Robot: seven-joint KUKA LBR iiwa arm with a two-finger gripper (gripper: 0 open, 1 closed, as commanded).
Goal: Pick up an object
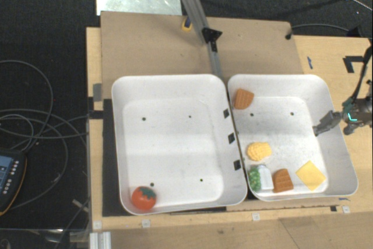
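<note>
White plastic frames what we see: the gripper (pixel 331 123) at the right bin's (pixel 335 103) rim, finger state unclear, 1 red tomato (pixel 143 197) alone in the left bin (pixel 122 103).

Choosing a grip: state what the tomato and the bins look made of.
Tomato: likely moulded plastic play food, going by its even red and small green top. Bins: thin white plastic, matte, with rounded corners and moulded rims; the exact material stays uncertain.
</note>
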